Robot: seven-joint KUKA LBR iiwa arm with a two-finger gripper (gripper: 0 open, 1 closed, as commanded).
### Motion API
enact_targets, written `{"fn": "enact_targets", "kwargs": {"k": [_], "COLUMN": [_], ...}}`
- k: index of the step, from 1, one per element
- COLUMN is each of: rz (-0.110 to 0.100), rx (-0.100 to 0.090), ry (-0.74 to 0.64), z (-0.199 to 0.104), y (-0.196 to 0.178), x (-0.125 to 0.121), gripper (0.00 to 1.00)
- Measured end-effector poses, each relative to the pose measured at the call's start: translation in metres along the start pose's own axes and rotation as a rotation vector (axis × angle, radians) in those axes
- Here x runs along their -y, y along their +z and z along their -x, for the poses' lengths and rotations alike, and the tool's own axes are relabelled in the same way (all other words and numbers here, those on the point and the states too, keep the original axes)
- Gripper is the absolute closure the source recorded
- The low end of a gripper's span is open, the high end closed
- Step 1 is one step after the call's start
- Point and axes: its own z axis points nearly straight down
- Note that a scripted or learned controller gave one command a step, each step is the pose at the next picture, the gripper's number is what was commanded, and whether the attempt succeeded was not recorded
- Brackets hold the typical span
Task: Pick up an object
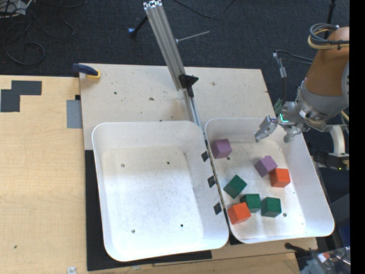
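The right bin [319, 210] holds several small cubes: a purple one [221, 148] near its left wall, another purple one [265, 165] beside an orange one [279, 177], three green ones [235, 185] [251, 202] [271, 206], and an orange one [239, 212] at the front. My gripper [278, 132] hangs over the bin's back right part, above and behind the second purple cube. Its two fingers are spread apart with nothing between them.
The left bin [114, 153] lies beside the right one. A slanted metal post [168, 47] rises behind the wall between the two bins, with black clips [210, 180] along that wall. A blue and yellow clamp [86, 70] sits at the board's back left corner.
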Motion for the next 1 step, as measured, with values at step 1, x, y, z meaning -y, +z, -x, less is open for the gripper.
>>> {"fn": "enact_targets", "kwargs": {"k": [1], "rz": [0.004], "rx": [0.001], "ry": [-0.001], "z": [0.0], "y": [-0.0023], "x": [-0.0009], "gripper": [0.0]}}
